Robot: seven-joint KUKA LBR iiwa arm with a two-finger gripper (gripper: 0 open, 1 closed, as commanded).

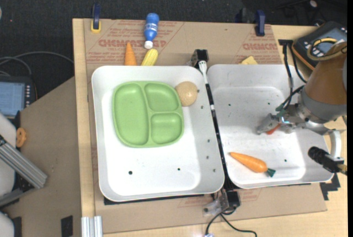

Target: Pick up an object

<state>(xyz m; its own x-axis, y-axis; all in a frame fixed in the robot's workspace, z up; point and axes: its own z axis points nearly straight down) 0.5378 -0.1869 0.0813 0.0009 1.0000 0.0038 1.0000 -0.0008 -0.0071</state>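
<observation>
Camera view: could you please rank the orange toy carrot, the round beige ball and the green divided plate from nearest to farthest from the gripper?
1. Orange toy carrot, right bin, just below the gripper.
2. Round beige ball, left bin's upper right.
3. Green divided plate, left bin's middle.

The bench [165,34] is covered with brown cardboard that has red printing. Two white bins lie on it side by side: the left bin [154,175] and the right bin [242,79], their inner edges touching. Behind the left bin, directly on the cardboard, lie a blue and white bottle [150,30], a small carrot [129,55] and a yellow corn [149,57], close together. Two blue clamps [96,16] [260,22] hold the cardboard at the far edge. A yellow piece [249,60] lies behind the right bin.
</observation>
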